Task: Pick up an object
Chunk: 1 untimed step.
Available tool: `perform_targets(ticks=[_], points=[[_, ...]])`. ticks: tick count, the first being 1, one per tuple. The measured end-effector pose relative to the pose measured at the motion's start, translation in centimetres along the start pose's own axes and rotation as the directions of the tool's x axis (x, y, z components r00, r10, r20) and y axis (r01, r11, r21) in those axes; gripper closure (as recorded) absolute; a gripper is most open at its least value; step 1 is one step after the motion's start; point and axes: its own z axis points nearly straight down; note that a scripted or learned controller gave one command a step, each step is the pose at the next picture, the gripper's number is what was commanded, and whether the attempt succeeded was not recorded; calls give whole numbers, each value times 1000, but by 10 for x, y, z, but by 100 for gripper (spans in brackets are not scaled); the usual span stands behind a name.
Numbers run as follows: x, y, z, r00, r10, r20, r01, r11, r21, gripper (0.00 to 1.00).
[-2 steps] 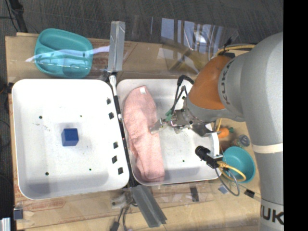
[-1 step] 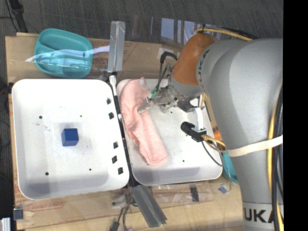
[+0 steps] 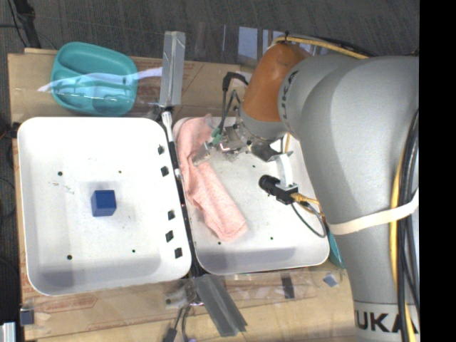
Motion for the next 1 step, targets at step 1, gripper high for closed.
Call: perform_targets(ticks=[1], points=[[-1,-143,-4,999,52,-2,-52,999,2,0]])
